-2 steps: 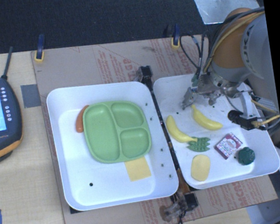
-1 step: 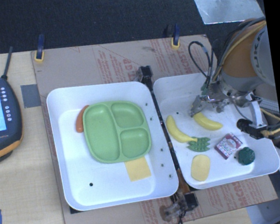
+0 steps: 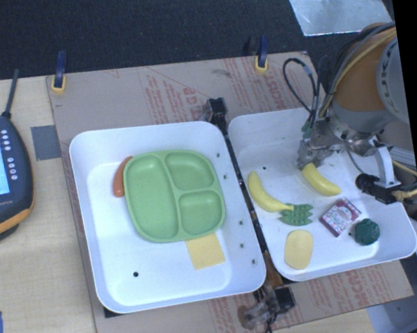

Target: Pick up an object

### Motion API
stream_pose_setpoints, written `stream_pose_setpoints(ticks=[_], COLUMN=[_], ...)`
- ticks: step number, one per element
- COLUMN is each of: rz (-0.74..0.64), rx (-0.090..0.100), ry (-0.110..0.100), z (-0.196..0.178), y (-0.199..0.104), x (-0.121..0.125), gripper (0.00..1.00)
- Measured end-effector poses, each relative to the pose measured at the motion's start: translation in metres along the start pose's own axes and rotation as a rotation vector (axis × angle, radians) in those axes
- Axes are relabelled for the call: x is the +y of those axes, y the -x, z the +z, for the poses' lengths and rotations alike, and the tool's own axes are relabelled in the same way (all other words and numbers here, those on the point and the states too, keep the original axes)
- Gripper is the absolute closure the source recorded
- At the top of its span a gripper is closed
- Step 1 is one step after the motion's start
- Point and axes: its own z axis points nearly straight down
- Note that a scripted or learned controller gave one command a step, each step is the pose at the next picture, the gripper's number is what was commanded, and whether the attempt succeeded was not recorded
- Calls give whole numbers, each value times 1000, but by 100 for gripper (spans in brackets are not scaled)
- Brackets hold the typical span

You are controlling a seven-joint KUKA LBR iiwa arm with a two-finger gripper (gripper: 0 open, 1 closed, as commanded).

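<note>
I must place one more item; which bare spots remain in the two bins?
Left bin: bare floor left of and below the green tray, beside the yellow square. Right bin: bare upper-left corner above the long banana. Crowded along its lower half and near the end effector.

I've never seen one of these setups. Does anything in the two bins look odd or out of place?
One thing: an orange-red item in the left bin lies mostly tucked under the green divided plate's left edge. The yellow square also slips under the plate's front edge. Nothing looks spilled or broken.
</note>
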Motion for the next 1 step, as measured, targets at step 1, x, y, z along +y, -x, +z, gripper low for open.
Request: stream_pose_setpoints(ticks=[1], rz=[0], rx=[2], ry=[4], z=[-90], y=[-90], x=[-17], gripper=[100])
